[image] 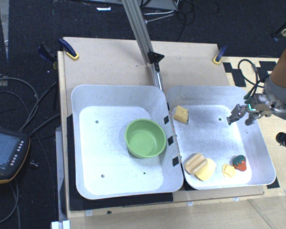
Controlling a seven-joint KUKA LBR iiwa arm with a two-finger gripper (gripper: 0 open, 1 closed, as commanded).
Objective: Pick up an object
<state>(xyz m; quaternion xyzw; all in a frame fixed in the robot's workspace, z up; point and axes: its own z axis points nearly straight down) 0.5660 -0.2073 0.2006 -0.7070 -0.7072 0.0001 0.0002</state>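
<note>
My gripper (243,117) hangs over the right edge of the right bin (214,128), fingers spread open with nothing between them. A yellow cheese-like block (181,114) lies at the bin's upper left. A tan bread-like piece (195,162) and a pale yellow piece (206,170) touch each other at the bin's front. A small yellow piece (229,171) and a red strawberry-like toy (240,163) lie at the front right, below the gripper. In the left bin (100,128) sits a green bowl (145,138).
A grey metal pole (139,27) slants from the top down to the seam between the bins. Blue and yellow clamps (66,49) (220,55) grip the bench's back corners. Cables run by the arm at right.
</note>
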